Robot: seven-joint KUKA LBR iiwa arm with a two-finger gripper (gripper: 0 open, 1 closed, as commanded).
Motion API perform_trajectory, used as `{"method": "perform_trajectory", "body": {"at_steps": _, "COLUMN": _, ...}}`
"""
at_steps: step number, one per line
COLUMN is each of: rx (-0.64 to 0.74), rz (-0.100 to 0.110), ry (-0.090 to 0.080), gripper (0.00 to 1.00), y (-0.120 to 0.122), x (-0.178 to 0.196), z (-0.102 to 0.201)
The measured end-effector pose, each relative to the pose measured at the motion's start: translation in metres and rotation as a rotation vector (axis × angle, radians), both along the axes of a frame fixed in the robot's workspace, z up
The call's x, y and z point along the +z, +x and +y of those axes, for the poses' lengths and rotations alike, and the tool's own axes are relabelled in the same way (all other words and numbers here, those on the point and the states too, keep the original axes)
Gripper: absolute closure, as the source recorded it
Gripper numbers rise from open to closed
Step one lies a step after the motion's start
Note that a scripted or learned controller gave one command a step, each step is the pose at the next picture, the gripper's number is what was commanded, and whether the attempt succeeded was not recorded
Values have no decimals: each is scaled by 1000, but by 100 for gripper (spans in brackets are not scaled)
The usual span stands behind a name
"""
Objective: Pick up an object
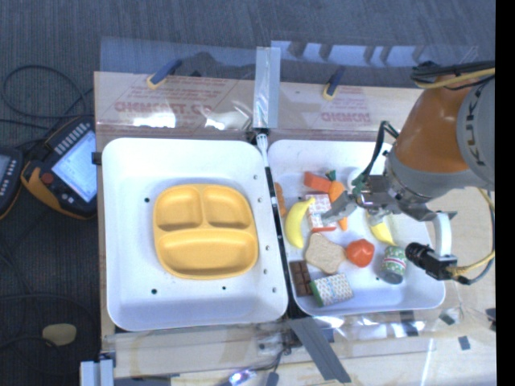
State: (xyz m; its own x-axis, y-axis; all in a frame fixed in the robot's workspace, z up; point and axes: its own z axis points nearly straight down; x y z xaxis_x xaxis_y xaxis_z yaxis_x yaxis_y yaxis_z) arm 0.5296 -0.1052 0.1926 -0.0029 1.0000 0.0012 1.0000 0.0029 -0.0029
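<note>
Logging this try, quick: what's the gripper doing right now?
Gripper: low in the right bin over the toy food; open or closed cannot be told.

The arm (451, 135) enters from the right edge of the frame, in its upper right quarter, and extends toward frame centre-right. Its grey body carries a broad orange band, which occupies most of the visible link. Below the band, the grey wrist section angles down and to the left. The gripper (354, 199) sits at the lower left end of the wrist, at centre-right of the frame. The state of the jaws cannot be determined. A black cable runs along the wrist's left side.
</note>
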Motion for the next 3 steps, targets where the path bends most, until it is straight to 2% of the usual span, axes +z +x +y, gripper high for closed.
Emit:
{"method": "perform_trajectory", "body": {"at_steps": 1, "rx": 119, "rz": -4, "ry": 0, "gripper": 0, "y": 81, "x": -100, "z": -11}}
{"method": "perform_trajectory", "body": {"at_steps": 2, "rx": 118, "rz": -1, "ry": 2, "gripper": 100, "y": 81, "x": -93, "z": -11}}
{"method": "perform_trajectory", "body": {"at_steps": 3, "rx": 0, "rz": -1, "ry": -3, "gripper": 100, "y": 116, "x": -9, "z": 80}}
